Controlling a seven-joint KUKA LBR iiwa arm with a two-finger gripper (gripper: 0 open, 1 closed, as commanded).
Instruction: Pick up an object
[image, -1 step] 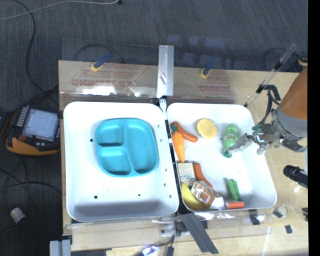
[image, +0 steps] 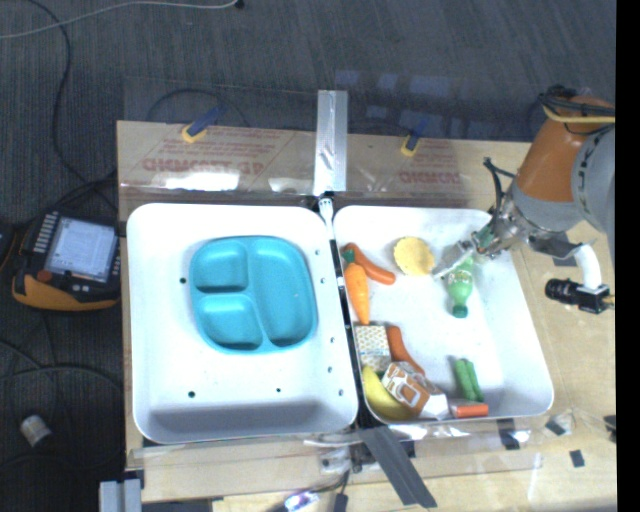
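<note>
Reaching in from the right, the arm (image: 560, 160) hanging over the right bin (image: 520, 330) near its upper right corner, end effector (image: 478, 245) sitting just above a small green bottle (image: 459, 290). Cannot tell whether spread or pressed together; nothing plainly lying between. Bottle lying in the upper right part of that bin, long axis running roughly top to bottom, slightly tilted, cap end pointing toward the near rim. Sitting just left of it, a yellow round piece (image: 412, 255). Crowding the left wall: two carrots (image: 358, 285), a banana (image: 380, 395), a small carton (image: 405, 385), a green pepper (image: 466, 378) near the bottom. Leaving bare white floor right of and below the bottle, toward the right rim. Holding a blue divided plate (image: 250, 290), the left bin (image: 160, 380), well apart, both resting on the counter (image: 590, 350).
</note>
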